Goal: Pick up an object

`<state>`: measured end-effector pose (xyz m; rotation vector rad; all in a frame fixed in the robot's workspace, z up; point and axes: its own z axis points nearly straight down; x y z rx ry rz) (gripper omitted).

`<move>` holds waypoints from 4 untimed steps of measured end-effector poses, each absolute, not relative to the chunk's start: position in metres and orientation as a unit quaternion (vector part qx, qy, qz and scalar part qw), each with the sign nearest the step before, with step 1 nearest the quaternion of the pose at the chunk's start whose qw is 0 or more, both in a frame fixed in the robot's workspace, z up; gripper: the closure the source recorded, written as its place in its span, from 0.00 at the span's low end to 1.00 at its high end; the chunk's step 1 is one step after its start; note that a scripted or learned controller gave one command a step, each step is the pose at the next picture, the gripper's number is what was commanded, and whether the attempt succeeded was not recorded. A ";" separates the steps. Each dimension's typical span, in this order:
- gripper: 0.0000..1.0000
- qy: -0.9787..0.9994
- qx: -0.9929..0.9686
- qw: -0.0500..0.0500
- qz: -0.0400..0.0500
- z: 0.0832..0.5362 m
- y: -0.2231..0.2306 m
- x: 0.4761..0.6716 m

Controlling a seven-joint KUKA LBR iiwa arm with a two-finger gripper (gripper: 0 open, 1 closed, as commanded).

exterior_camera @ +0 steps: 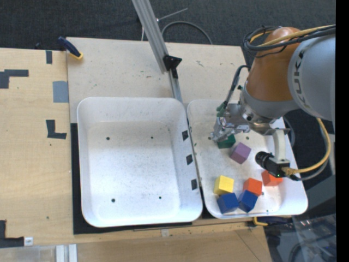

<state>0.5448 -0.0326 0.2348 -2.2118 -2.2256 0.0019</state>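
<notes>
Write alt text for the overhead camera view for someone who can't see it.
A grey and orange robot arm reaches from the right into the right white bin, its gripper low over a green block. Purple, yellow, orange and two blue blocks lie nearby.

bins: 2 white, left bin and right bin | blocks: 7 — 2 blue, 2 orange-red, 1 yellow, 1 purple, 1 green | arm: 1 | claw: 1
</notes>
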 end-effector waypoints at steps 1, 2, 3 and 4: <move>1.00 -0.709 -0.705 0.002 0.001 0.234 0.011 0.529; 1.00 -0.709 -0.705 0.002 0.001 0.230 0.056 0.515; 1.00 -0.710 -0.704 0.001 0.000 0.235 0.101 0.504; 0.00 -0.708 -0.706 0.001 0.001 0.235 0.098 0.505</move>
